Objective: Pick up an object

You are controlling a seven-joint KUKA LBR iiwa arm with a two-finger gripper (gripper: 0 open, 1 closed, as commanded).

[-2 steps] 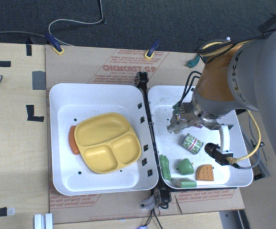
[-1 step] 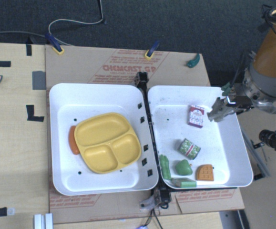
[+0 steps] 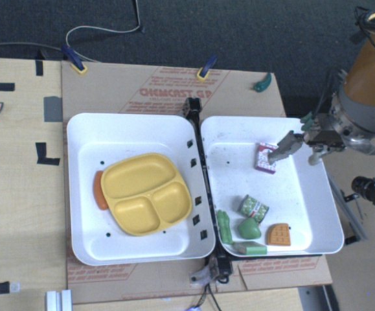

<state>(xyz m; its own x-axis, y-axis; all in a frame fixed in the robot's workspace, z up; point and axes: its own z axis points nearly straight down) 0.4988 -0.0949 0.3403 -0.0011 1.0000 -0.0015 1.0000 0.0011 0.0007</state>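
Observation:
In the right bin (image 3: 317,193), a small pink and white carton (image 3: 265,157) lies near the back. My gripper (image 3: 300,151) hovers just right of it, open, with nothing between its fingers. One dark finger (image 3: 283,148) reaches to the carton's upper right edge; whether it touches is unclear. Toward the bin's front sit a green can (image 3: 254,207), a green rounded toy (image 3: 249,228), an orange cracker-shaped piece (image 3: 278,234), a long green piece (image 3: 223,226) and a pale green one (image 3: 250,248).
The left bin (image 3: 83,141) holds a yellow divided plate (image 3: 147,193) with an orange item (image 3: 100,190) poking out on its left. A black divider (image 3: 199,167) runs between the bins. A teal object (image 3: 262,83) lies on the cardboard behind.

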